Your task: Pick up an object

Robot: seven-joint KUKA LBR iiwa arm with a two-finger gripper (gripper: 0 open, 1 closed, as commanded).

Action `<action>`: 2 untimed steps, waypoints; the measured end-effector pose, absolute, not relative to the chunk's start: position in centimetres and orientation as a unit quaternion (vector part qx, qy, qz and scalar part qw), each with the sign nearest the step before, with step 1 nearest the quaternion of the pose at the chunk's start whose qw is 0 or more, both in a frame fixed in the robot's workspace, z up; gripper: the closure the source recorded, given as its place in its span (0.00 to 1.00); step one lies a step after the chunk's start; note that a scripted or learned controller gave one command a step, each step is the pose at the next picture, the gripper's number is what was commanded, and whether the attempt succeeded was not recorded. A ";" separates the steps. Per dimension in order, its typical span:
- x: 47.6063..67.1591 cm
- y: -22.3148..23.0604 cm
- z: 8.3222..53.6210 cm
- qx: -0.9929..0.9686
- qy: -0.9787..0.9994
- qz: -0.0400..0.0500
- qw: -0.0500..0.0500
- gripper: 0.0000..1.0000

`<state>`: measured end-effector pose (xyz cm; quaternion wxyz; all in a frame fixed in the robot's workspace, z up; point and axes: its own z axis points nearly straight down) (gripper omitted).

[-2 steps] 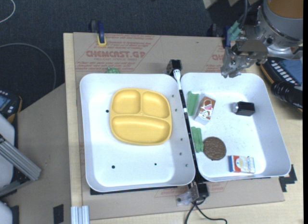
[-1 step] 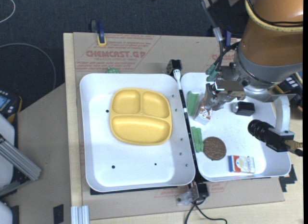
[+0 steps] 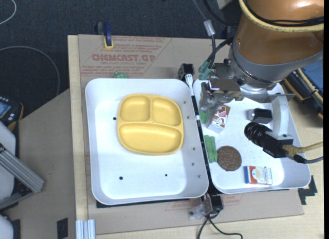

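My gripper point(image 3: 212, 100) hangs over the far left part of the right bin point(image 3: 288, 181), close to the wall between the two bins. Just below it lies a small white and red carton point(image 3: 221, 117), with a bit of green point(image 3: 204, 115) beside it. Nearer the front lie a green strip point(image 3: 209, 148), a brown round disc point(image 3: 229, 158) and a small white, red and blue box point(image 3: 257, 175). The wrist hides the far side of this bin. Whether anything is held is not visible.
A yellow divided plate point(image 3: 150, 124) lies in the left bin point(image 3: 103, 145), towards its far side. The arm's big orange and grey body point(image 3: 280, 22) covers the upper right. Both bins rest on a cardboard sheet point(image 3: 128, 53).
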<state>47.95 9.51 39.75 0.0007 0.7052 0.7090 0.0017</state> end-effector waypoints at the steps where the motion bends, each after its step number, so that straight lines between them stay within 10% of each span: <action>1: 47.9 14.4 41.0 0.705 0.709 0.002 0.001 1.00; 2: 48.0 14.1 42.0 0.706 0.708 0.002 0.002 1.00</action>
